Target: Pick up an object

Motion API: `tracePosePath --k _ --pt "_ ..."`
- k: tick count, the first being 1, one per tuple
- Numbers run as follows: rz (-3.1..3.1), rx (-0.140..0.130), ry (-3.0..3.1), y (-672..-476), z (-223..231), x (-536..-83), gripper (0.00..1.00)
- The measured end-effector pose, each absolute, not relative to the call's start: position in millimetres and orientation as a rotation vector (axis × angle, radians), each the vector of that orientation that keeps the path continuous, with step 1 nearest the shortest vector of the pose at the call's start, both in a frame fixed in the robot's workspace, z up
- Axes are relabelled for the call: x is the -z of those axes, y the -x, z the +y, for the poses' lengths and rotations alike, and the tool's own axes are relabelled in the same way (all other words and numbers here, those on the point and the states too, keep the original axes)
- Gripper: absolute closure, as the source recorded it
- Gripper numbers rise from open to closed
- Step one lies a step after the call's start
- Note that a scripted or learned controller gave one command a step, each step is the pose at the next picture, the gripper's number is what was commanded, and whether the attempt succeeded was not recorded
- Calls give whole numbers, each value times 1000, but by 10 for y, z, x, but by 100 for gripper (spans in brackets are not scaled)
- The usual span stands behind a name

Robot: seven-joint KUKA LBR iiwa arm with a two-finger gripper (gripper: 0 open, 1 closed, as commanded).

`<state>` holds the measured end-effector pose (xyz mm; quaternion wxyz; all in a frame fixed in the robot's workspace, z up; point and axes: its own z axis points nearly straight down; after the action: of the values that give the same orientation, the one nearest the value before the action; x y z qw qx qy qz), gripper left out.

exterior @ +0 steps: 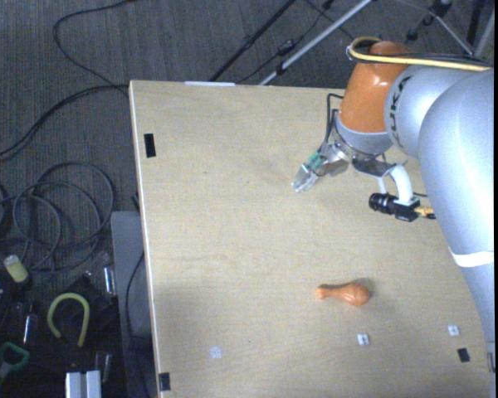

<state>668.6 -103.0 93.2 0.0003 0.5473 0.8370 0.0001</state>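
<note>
The orange pear-shaped object (345, 293) lay on its side on the bare tan desk (232, 247), its narrow neck pointing toward the desk's left edge and its rounder end toward the right. It rested alone on the lower half of the surface, with nothing touching it.

The gripper (307, 177) hung well apart from that object, farther up the desk and a little to the object's left. Its pale fingertips looked close together with nothing between them, though the view was too small and blurred to judge the gap, so its opening could not be told. Above and to the right of the gripper sat the orange band (372, 94) of the arm, and the broad grey arm (456, 156) ran down the right side past the object. A small black fitting (393, 205) stuck out from the wrist, between the gripper and the object.

A few small white marks (363, 338) dotted the desk just below the object. Left of the desk, on the dark floor, lay loops of black cable (50, 214) and a yellow-green curved piece (68, 312).
</note>
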Motion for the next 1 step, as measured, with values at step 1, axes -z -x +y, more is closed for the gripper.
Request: tracePosePath --k 1 --pt "2629 0 -1719 -6685 -1030 -931 0"
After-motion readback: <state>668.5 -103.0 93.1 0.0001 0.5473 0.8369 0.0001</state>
